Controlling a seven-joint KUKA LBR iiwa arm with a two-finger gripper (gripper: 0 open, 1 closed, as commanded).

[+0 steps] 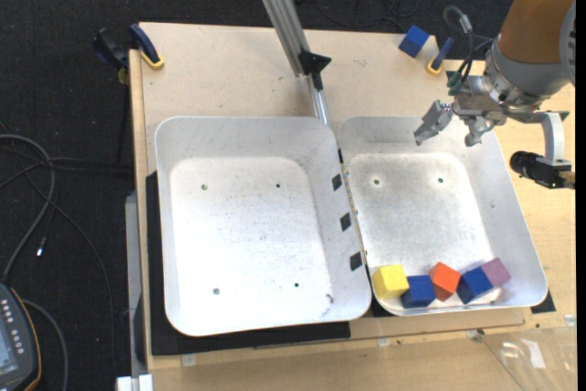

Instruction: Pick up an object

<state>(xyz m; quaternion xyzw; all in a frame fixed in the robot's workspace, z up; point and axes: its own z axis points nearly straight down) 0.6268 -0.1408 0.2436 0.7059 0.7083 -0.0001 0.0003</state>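
Note:
Several small blocks lie in a row along the near edge of the right bin [513,215]: a yellow block [390,279], a blue block [419,290], an orange block [445,278], a second blue block [475,284] and a purple block [496,271]. My gripper [451,129] hangs over the far right corner of that bin, well away from the blocks. Its two fingers are spread apart with nothing between them.
The left bin [243,224] sits beside the right one. A blue block [416,40] rests on the wooden bench behind the right bin. A slanted metal pole [279,0] crosses the back of the bench. Clamps sit at the far left corner [137,46].

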